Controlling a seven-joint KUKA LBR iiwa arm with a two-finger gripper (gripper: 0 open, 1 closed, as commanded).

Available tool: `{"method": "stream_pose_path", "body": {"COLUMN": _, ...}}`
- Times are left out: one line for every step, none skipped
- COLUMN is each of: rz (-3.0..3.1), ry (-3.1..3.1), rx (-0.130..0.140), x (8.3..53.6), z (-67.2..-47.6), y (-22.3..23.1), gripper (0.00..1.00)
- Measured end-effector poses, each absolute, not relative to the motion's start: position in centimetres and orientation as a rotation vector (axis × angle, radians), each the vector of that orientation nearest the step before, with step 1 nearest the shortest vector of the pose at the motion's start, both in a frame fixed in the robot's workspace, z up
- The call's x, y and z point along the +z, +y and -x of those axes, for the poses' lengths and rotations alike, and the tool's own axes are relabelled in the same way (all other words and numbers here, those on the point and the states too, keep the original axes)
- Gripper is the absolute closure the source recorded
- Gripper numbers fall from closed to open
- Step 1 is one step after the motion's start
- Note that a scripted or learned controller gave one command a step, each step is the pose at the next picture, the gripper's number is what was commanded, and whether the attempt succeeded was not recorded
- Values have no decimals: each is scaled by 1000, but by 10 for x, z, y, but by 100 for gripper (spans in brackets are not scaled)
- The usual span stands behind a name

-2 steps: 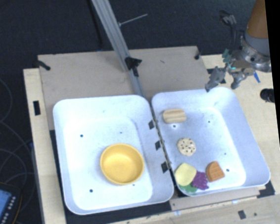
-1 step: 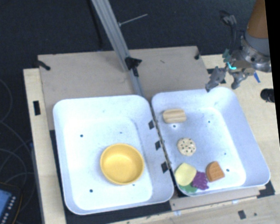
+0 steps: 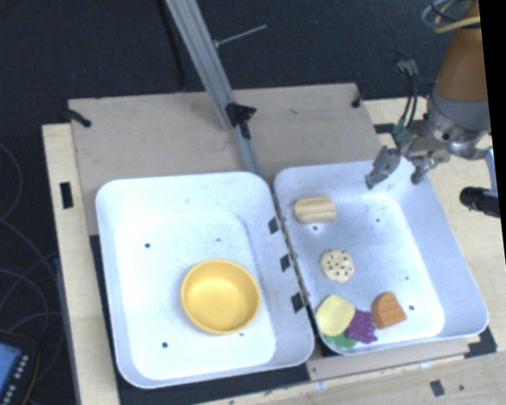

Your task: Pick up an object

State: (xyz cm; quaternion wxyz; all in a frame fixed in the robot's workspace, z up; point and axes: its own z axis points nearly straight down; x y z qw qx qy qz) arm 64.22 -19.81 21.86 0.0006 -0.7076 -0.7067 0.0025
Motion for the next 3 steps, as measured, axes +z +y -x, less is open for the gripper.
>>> {"method": "stream_pose_path", "body": {"rz": 2222, "ry": -2218, "rx": 8, "x": 157, "z": -635, "y": -197, "gripper": 0}}
{"method": "stream_pose_path", "body": {"rz": 2225, "ry": -2216, "rx": 7, "x": 104, "z": -634, "y": -199, "gripper": 0}}
{"method": "stream_pose_path", "body": {"rz": 2232, "ry": -2219, "rx": -2, "x": 120, "z": -637, "y": -199, "gripper": 100}}
